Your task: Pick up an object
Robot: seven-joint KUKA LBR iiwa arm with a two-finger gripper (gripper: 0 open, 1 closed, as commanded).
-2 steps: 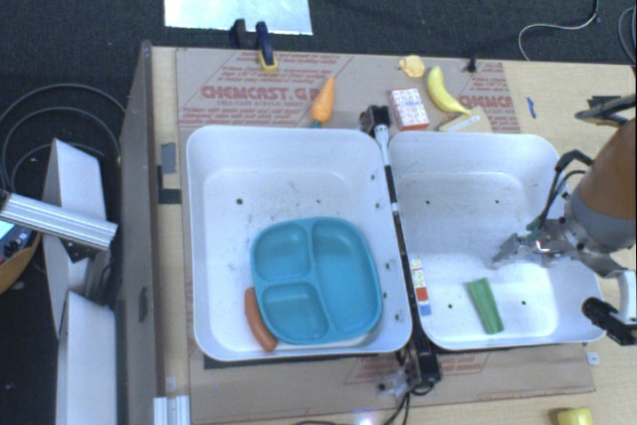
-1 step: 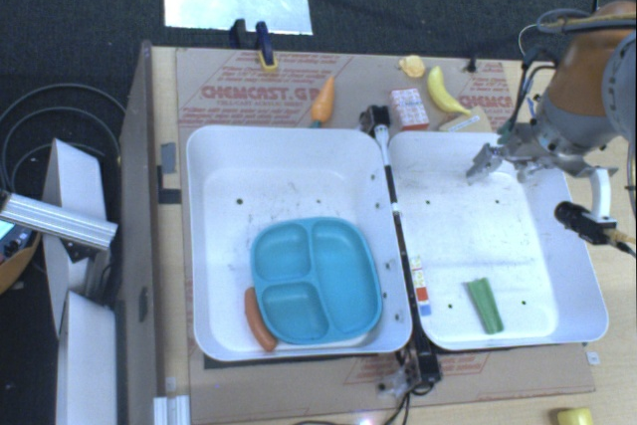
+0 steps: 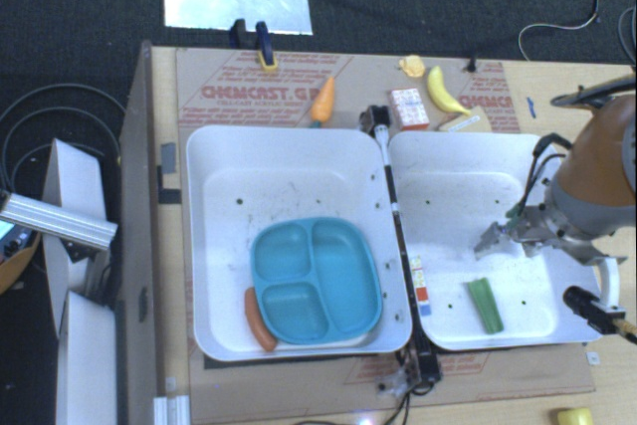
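A green oblong block point(image 3: 486, 304) lies flat near the front of the right bin point(image 3: 448, 176). My gripper point(image 3: 510, 238) hangs over the right part of that bin, a little above and behind the green block and apart from it. The grey arm with its orange band point(image 3: 597, 164) reaches in from the right edge. In the left bin point(image 3: 229, 164) a blue divided plate point(image 3: 316, 280) rests toward the front. An orange sausage-shaped piece point(image 3: 259, 318) lies against the plate's left front edge.
Behind the bins, on the cardboard, lie a carrot point(image 3: 321, 101), a small printed box point(image 3: 409, 108), a banana point(image 3: 441, 90) and a yellow toy point(image 3: 412, 66). A black-and-white bar point(image 3: 390, 184) runs along the seam between the bins. A blue clamp point(image 3: 261, 40) sits at the bench's back edge.
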